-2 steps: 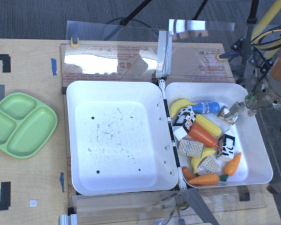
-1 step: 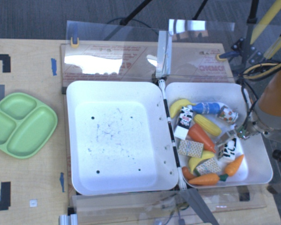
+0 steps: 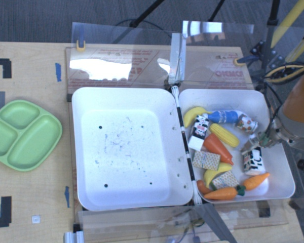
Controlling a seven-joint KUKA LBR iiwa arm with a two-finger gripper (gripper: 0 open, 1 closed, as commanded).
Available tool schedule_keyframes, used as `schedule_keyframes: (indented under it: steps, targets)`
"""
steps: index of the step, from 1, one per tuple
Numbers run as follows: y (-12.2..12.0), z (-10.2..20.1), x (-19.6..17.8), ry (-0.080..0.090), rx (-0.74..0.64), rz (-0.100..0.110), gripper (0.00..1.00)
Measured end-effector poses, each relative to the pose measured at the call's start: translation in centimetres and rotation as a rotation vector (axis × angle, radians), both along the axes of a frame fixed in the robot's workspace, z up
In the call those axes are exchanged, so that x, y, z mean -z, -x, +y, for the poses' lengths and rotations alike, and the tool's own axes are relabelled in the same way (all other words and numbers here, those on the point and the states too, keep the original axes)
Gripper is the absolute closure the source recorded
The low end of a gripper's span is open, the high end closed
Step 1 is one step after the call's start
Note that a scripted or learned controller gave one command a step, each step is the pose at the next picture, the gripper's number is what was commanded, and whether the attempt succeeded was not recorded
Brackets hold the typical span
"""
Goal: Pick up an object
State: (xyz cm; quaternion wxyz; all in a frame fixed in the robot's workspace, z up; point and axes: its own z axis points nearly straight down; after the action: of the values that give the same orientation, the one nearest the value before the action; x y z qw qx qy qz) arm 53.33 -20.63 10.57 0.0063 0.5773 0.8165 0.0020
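The right white bin (image 3: 278,166) holds several toy foods. Among them are a yellow banana (image 3: 191,114), a blue bottle (image 3: 225,117), a cow-patterned carton (image 3: 200,128), a corn cob (image 3: 224,134) and an orange carrot (image 3: 217,147). Near the bin's front lie a waffle cracker (image 3: 206,159) and two more carrots (image 3: 220,193) (image 3: 256,180). My gripper (image 3: 264,137) reaches in from the right, low over the bin's right side. It is just above a second cow-patterned carton (image 3: 253,160). A small brown-and-white object (image 3: 247,123) lies just to the gripper's upper left.
The left white bin (image 3: 86,110) has only blue scribbles on its floor. A green divided plate (image 3: 23,134) sits on the bench at far left. Clear upright panels (image 3: 142,59) stand behind both bins, and cables and tripod legs crowd the upper right.
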Motion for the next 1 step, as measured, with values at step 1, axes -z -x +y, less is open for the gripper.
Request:
schedule_keyframes:
  steps: [1]
  targets:
    - [2.93, 3.82, -10.73, -0.005, 0.219, 0.011, 1.00]
